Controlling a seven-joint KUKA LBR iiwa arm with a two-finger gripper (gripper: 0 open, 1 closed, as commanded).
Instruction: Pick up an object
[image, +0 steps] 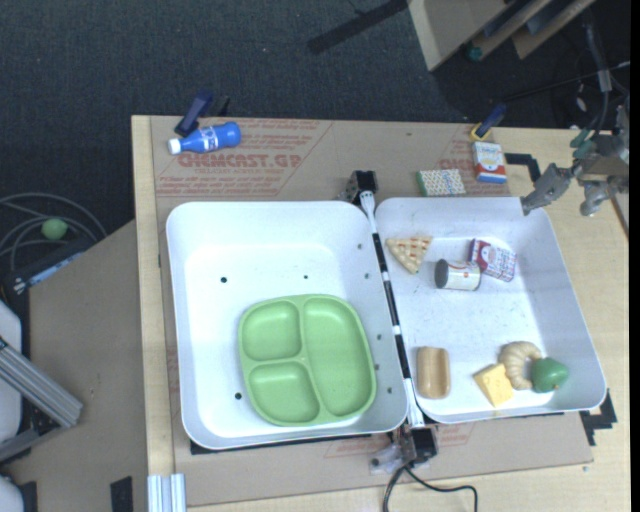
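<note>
gripper (566, 190): fingers apart, holding nothing | bench (300, 150) print: partly legible "CHEMCAST GP"

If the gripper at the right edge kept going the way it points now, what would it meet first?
The gripper angles down-left over the right bin's far corner. Continuing that way, it would likely reach bare bin floor first, then the small carton and can. Its height is unclear from one view, so this is uncertain.

Green tray (305, 358) in left bin (200, 250)
</note>
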